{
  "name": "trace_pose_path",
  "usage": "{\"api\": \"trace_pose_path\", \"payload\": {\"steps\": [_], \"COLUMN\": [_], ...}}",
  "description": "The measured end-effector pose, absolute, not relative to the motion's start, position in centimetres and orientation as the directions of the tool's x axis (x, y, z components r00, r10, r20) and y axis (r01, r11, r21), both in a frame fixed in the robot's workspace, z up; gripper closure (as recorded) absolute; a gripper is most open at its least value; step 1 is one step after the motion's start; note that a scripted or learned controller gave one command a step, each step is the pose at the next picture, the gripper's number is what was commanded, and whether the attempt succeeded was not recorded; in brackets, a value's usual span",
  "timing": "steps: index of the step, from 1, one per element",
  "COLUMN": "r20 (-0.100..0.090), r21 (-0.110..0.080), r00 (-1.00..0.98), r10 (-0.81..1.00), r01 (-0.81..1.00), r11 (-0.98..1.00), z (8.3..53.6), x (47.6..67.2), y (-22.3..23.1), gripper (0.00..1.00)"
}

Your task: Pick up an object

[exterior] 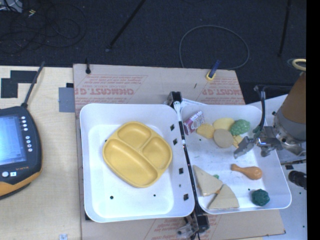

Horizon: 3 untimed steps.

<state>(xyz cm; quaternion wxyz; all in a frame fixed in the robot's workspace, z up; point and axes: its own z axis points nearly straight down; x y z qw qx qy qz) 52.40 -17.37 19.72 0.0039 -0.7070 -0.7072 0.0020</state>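
Camera view: hand (246, 148) low over right bin (280, 199), fingers apart, nothing between them. Nearest candidates: beige round piece (223, 138) just beside, orange drumstick (247, 171) just below. Approach step, I judge; next needs descent, then closing.

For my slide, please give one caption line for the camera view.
Gripper hovers over right bin of toy food; yellow divided plate lies in left bin.

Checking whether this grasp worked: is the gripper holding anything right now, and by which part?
Nothing is held. The gripper hangs over the right bin beside the tan potato-like piece, with nothing between its fingers.
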Motion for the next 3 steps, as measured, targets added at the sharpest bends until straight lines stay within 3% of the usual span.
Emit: {"api": "trace_pose_path", "payload": {"steps": [1, 2, 3], "r20": [0.004, 0.005, 0.0], "r21": [-0.013, -0.008, 0.0], "r00": [0.004, 0.001, -0.004], "r10": [1.0, 1.0, 1.0], "r01": [1.0, 1.0, 1.0], "r11": [-0.004, -0.001, 0.004], "z": [14.8, 8.6, 8.7], "x": [47.2, 49.0, 53.1], "y": [-21.6, -20.8, -14.6], "gripper": [0.0, 0.0, 0.0]}}
